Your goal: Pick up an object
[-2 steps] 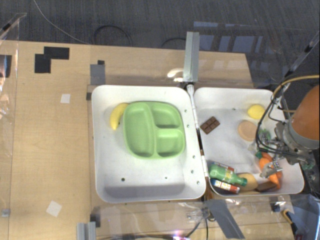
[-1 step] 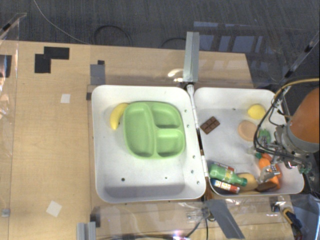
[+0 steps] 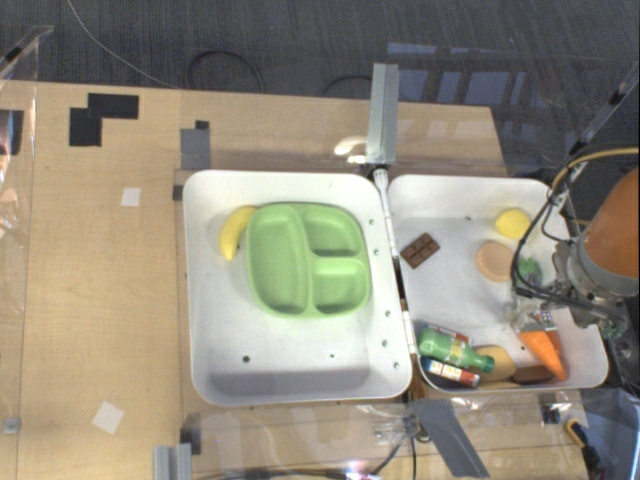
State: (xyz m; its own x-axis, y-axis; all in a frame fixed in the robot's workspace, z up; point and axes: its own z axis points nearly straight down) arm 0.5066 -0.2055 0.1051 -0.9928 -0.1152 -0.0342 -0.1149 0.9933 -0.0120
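Light wooden bench top (image 3: 90,298) carries black patches (image 3: 100,116) at its upper left. Dark grey carpeted floor (image 3: 250,18) lies beyond, crossed by a thin cable (image 3: 105,43). Glare marks the bench's far edge.

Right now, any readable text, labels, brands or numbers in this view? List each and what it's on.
None can be read.
Green bottle: label shows as a coloured patch, too blurred to read.
Red-and-white packet beside it: print too small to read.
Brown chocolate bar: squares only, no lettering visible.
Black squares on the bench: plain marks, no characters.
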